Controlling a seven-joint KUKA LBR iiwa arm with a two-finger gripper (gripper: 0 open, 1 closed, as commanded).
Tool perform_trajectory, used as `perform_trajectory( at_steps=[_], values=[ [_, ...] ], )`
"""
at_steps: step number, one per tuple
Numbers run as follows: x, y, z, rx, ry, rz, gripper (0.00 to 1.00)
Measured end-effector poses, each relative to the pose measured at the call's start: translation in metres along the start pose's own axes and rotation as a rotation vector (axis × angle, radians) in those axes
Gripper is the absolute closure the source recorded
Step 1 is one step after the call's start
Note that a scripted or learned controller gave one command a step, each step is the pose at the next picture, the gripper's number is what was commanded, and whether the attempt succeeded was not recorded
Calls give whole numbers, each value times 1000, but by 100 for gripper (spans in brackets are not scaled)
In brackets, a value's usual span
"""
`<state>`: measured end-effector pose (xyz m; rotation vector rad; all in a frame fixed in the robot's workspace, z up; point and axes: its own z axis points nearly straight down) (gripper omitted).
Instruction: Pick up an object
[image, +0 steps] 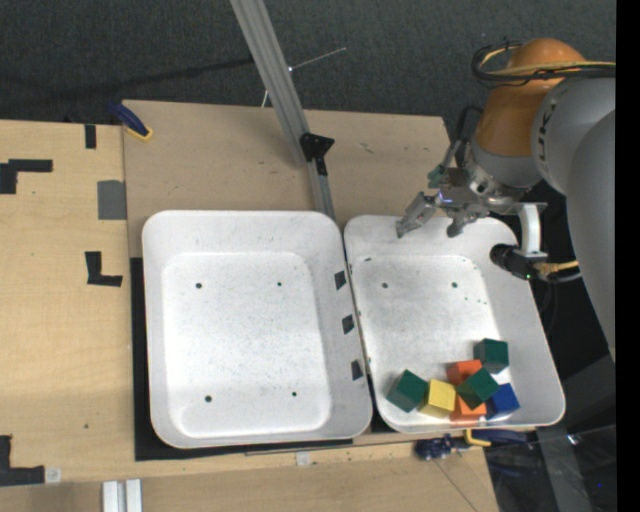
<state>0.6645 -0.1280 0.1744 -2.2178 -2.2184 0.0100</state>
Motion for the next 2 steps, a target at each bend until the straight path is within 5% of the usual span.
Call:
perform_trajectory(
  at_steps=[1, 2],
  values=[
    [2, -8, 64, 1, 1, -1, 0],
    [3, -5, 49, -6, 2, -3, 100]
  ],
)
